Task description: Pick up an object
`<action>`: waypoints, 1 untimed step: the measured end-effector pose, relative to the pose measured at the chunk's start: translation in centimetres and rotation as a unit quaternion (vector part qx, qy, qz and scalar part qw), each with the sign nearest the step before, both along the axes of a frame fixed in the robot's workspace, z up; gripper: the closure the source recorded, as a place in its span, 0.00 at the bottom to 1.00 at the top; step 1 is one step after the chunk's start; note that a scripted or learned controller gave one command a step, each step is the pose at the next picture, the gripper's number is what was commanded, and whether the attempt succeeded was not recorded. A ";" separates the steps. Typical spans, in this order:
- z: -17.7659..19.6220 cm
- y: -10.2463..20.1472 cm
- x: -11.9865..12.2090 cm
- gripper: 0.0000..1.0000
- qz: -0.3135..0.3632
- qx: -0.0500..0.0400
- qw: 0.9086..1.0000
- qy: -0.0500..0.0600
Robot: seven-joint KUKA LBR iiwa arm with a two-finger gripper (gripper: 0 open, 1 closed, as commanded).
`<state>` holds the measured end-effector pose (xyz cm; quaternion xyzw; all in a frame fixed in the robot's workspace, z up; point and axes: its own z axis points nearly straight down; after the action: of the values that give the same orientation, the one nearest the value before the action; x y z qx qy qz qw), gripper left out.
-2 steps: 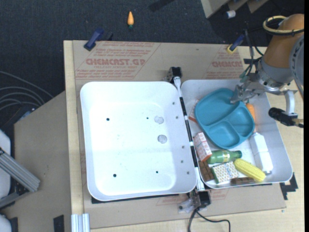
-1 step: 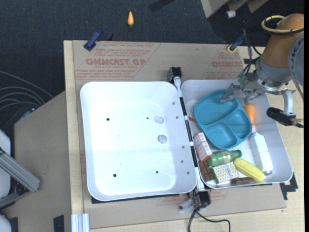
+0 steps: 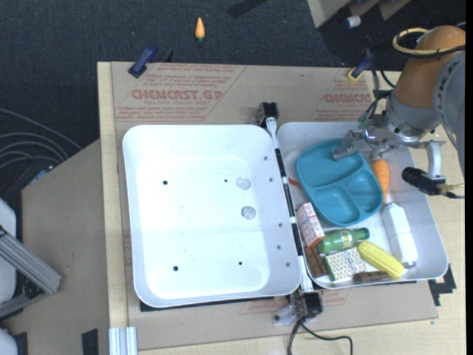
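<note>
- The arm (image 3: 436, 72) comes in at the upper right of the frame, its orange band above a grey wrist.
- The gripper (image 3: 363, 140) hangs over the upper part of the right bin (image 3: 432, 231), at the top right rim of the blue tray (image 3: 340, 183). The jaws are too small and blurred here; I cannot tell whether they are apart or closed, and nothing can be seen held between them.
- The blue tray, with divided compartments, lies tilted in the upper left part of the right bin.
- A carrot (image 3: 381, 177) lies just beside the tray's right edge, below the gripper.
- A white tube (image 3: 401, 231) lies lower, along the bin's right side.
- At the bin's lower end: a green bottle (image 3: 343, 239) on its side, a yellow corn cob (image 3: 380, 259) right of it, a box (image 3: 310, 224) with red print against the left wall, and a small pack (image 3: 342, 263) below the bottle.
- The left bin (image 3: 203, 213) takes the middle of the frame, with two small round marks and a few dark dots on its floor.
- Both bins rest on a brown board (image 3: 192, 87) with red lettering.
- A blue clamp (image 3: 143, 61) grips the board's upper left corner; a small orange thing (image 3: 199, 28) lies on the dark floor above it.
- Grey cables (image 3: 29, 146) loop at the left edge.
</note>
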<state>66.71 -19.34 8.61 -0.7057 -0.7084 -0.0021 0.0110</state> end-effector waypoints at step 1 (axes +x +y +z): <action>-0.1 -1.7 0.1 0.00 0.001 0.005 1.000 0.000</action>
<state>66.81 -21.02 8.47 -0.7046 -0.7094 -0.0056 0.0152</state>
